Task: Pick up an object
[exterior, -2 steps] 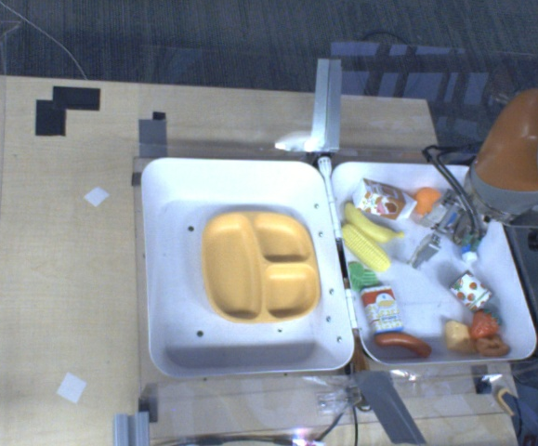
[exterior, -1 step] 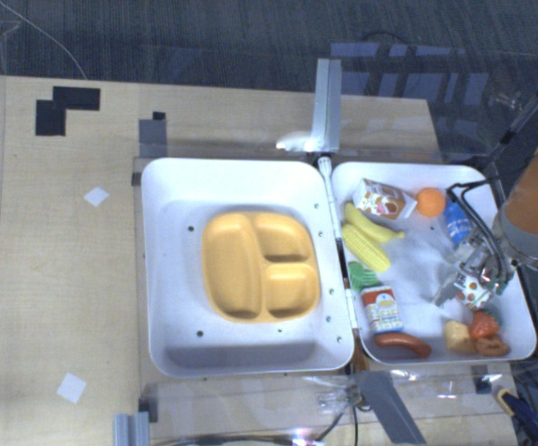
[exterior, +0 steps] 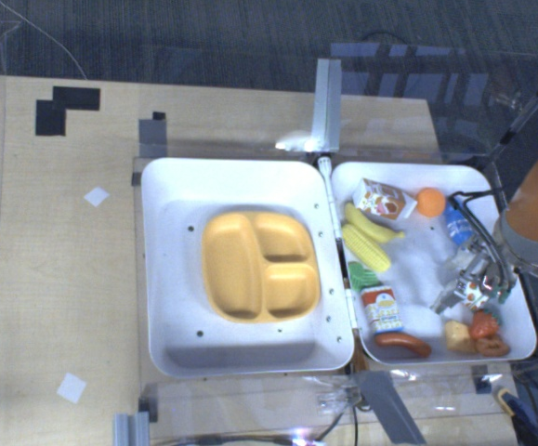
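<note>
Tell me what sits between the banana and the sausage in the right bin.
In the camera view, a green item and a red-labelled can lie between the banana and the sausage, beside corn.

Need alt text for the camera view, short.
The gripper hangs low in the right bin among toy foods: corn, an orange, a sausage. The left bin holds a yellow divided tray.

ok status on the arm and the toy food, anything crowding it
Tool low in right bin, nothing visibly gripped. Yellow tray alone in left bin. Tomato, potato, can crowd the tool.
</note>
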Motion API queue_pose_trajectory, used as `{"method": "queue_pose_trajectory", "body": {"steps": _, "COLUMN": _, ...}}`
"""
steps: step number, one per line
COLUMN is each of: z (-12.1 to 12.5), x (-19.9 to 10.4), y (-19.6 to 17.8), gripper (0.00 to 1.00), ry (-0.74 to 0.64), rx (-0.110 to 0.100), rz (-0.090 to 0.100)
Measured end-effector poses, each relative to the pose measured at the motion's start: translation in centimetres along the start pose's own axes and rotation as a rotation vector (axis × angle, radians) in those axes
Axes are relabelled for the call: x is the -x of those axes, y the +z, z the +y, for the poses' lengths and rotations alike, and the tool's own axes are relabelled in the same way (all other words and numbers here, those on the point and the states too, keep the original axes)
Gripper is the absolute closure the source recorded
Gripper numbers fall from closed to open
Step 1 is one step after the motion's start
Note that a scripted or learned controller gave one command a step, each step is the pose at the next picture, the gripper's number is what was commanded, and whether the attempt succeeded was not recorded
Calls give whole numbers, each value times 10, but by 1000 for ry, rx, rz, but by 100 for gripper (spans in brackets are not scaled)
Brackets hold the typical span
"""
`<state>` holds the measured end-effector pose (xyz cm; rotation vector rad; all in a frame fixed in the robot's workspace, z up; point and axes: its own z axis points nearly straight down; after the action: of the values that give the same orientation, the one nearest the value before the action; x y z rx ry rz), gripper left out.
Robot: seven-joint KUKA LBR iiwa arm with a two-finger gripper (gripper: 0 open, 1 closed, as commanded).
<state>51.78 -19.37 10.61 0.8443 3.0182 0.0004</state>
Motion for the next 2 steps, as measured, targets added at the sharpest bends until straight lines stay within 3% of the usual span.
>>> {"method": "queue_pose_trajectory", "body": {"steps": 1, "z": -24, "x": -19, "y": -20, "gripper": 0, "ry": 392, "rx": 0, "rz": -1}}
{"method": "queue_pose_trajectory", "body": {"steps": 2, "z": 26, "x": 59, "y": -5, "gripper": 0, "ry": 678, "rx": 1, "rz": 3}}
